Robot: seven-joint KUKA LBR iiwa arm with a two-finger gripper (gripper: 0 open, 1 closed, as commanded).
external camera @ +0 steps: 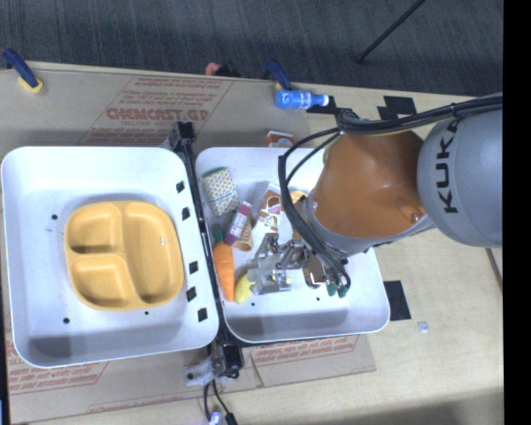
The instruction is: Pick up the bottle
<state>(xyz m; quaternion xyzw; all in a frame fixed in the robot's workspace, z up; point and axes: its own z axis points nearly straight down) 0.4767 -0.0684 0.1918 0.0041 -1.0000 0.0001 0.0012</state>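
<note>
A small bottle (pixel 240 224) with a purple label lies tilted in the right bin (pixel 363 312), near its left-middle. My gripper (pixel 277 269) is low in that bin, just right of and below the bottle, beside an orange carrot (pixel 223 271) and a small yellow piece (pixel 243 291). The grey arm with its orange band (pixel 372 189) covers the bin's right half and hides whatever lies under it.
A patterned cup (pixel 219 189) and a brown snack packet (pixel 271 207) lie near the bottle. The left bin (pixel 26 237) holds a yellow divided plate (pixel 124 253). A blue clamp (pixel 296 100) sits on the bench behind the bins.
</note>
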